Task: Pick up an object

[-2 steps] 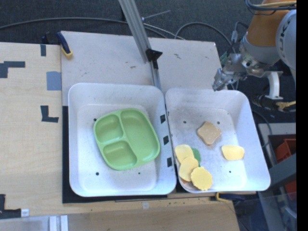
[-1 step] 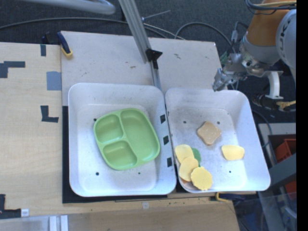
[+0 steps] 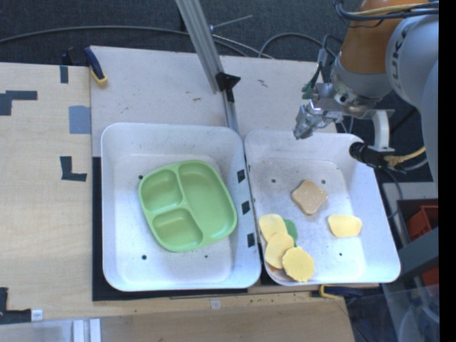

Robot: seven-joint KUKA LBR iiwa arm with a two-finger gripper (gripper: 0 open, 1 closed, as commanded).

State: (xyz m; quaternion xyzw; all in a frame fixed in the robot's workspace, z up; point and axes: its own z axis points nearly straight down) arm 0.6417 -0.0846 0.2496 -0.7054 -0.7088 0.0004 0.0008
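A green plate (image 3: 187,206) with three sections was seen in the left bin (image 3: 114,191), well to the left of the tan block. In the right bin (image 3: 381,241), a bunch of yellow round pieces (image 3: 285,251) was piled below and to the left of the tan block, touching one another, with a bit of green (image 3: 290,229) peeking out between them. The tan block (image 3: 309,197) itself was lying alone near the middle of that bin. A yellow piece (image 3: 345,226) was lying just below and to the right of the tan block, apart from it.

Nothing had been picked up yet. The tan block was judged the easiest thing to grab, since bare floor was left all around it. For a good try, the end effector would need to be brought straight over the block and lowered with one finger on each side.

The end effector (image 3: 308,125) was held above the tan block in the picture, over the far rim of the right bin, pointing down. No object was seen in it. Whether its fingers were apart or together could not be told. The grey arm (image 3: 417,48) was bent in from the right, with its orange band (image 3: 381,20) higher up.
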